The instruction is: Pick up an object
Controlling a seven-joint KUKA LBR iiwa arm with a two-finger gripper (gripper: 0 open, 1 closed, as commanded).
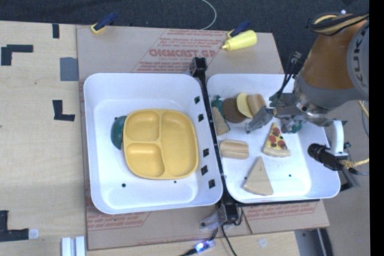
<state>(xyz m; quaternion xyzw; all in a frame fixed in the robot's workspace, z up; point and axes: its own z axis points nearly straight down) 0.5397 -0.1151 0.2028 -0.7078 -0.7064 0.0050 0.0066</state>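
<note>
Nearest us in the right bin [312, 189]: sandwich wedge [259, 178], then the bun [234, 148]. Behind those, the pizza slice [276, 142] lies with its point up toward the gripper [277, 119], just below it. We read the jaws as spread wide, nothing between them. Left finger [259, 120] splays toward the cookie pile [243, 106]. The slice is the closest target; its long axis runs near-to-far.

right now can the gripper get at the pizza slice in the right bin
Probably yes. The gripper hovers just above the pizza slice, which lies flat with bare bin floor around it; the hot dog bun and tan wedge lie apart.
</note>
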